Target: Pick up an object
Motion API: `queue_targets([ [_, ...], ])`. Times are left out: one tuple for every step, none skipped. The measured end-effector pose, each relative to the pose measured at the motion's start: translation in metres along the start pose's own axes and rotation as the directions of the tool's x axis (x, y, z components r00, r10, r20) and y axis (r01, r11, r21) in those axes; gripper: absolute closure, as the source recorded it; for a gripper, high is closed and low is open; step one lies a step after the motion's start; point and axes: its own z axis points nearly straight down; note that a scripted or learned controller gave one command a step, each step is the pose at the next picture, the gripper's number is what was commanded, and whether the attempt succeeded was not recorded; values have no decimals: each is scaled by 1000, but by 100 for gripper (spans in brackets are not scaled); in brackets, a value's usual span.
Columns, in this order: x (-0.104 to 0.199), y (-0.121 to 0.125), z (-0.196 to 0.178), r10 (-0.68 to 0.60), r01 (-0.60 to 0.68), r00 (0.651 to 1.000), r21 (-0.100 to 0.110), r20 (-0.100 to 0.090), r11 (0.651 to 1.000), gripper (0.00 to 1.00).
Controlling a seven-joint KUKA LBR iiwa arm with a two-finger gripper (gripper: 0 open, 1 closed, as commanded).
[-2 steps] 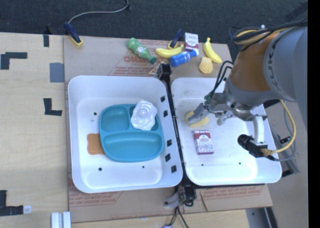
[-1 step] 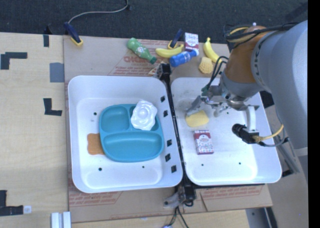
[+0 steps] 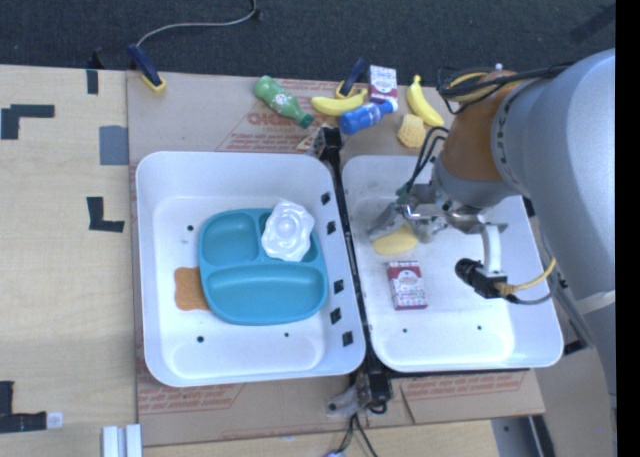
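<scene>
I see the grey arm with its orange band [image 3: 520,145] reaching into the right white bin [image 3: 520,345]; its gripper [image 3: 395,225] sits at a pale yellow lump [image 3: 395,242], claw seemingly spread astride it, though I can't be sure. A small red box [image 3: 407,285] lies just below.

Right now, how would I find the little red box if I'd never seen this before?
Look in the right bin, the one the arm reaches into. The little red box lies flat near its middle, just below the pale yellow lump by the hand. It is the bin's one red, rectangular thing.
</scene>
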Motion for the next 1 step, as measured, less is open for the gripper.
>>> queue_targets([
  [-2,2,-13,0,0,1000,-9,5,1000,100],
])
